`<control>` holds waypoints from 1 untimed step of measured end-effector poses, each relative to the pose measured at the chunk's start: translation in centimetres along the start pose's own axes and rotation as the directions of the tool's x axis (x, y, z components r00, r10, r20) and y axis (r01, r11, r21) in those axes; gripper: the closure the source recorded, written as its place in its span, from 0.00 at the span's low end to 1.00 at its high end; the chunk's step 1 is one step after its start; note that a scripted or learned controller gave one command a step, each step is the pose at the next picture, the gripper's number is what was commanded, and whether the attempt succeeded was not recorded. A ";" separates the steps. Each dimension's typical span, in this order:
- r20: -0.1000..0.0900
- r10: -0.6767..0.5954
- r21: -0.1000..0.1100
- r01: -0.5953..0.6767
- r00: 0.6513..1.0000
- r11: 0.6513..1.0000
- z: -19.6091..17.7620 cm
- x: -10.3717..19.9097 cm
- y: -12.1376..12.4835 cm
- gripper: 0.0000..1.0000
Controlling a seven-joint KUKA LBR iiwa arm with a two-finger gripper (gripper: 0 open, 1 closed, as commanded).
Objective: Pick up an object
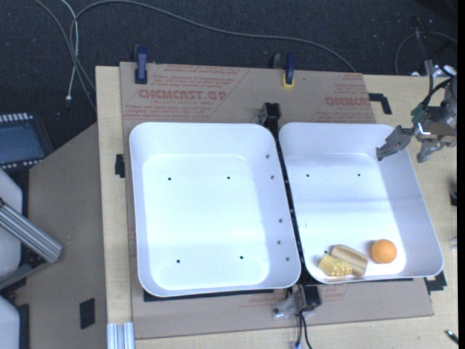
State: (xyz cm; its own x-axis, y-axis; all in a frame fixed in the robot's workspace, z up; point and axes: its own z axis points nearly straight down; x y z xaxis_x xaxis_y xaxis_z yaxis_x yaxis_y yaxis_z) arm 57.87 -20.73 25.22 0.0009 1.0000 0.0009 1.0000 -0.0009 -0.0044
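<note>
Three small objects lie in the right bin point(341, 195) near its front edge: an orange ball point(383, 251), a tan bread-like roll point(350, 255) and a yellow corn-like piece point(336, 267) touching the roll. My gripper point(410, 145) hangs over the back right corner of that bin, far behind the objects. Its two grey fingers are spread apart, one finger point(392, 142) over the bin's rim and the other to its right. Nothing is between them.
The left bin point(207, 209) sits beside the right one on a cardboard-covered bench point(182, 93). Blue clamps point(140, 62) hold the board at the back edge. Cables run over the dark floor behind.
</note>
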 end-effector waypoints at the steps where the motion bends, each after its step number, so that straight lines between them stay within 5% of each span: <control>1: 0.001 -0.001 -0.005 0.001 1.000 1.000 -0.3 0.0 0.1 0.00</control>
State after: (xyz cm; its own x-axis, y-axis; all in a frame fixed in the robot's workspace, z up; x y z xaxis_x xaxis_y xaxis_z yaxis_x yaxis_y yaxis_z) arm 57.98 -20.71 25.51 -0.0001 1.0000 -0.0003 1.0000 0.0001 0.0011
